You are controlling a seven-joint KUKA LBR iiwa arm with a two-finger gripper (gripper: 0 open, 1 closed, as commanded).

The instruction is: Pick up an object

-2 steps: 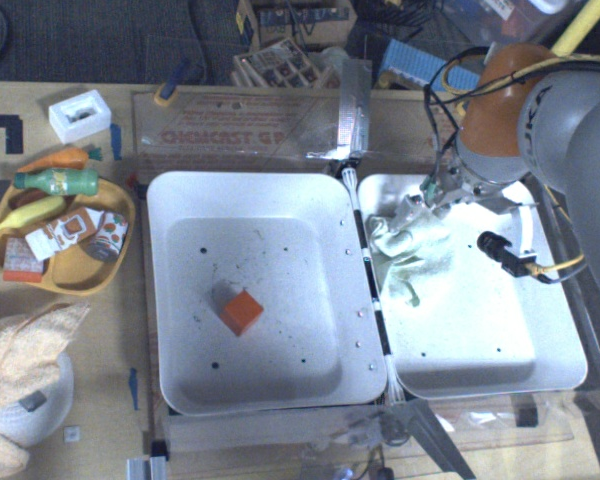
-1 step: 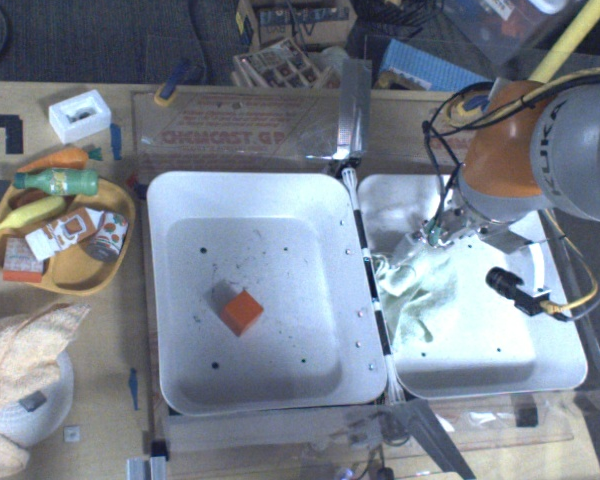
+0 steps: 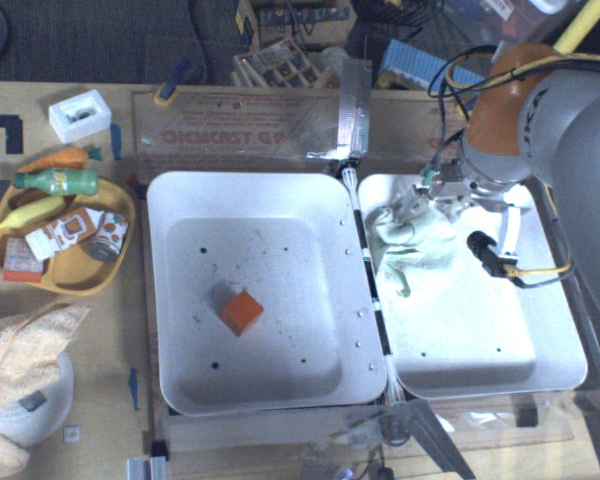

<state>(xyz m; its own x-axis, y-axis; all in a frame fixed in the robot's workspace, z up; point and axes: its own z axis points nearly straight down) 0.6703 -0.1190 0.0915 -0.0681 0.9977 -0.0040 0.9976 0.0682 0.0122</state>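
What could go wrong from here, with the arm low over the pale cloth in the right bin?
1. The crumpled pale green-white cloth is soft, so the claw may slip off it or pinch only a fold.
2. The cloth lies against the right white bin's left wall, so the claw might hit it.
3. The small orange cube sits far off in the left white bin.

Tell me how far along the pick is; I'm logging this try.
Done: the arm has reached over the right bin. In hand: the tool sits low at a pale crumpled cloth in that bin's far left corner; whether it grips the cloth is unclear. Left: any lift. The orange block lies untouched in the left bin.
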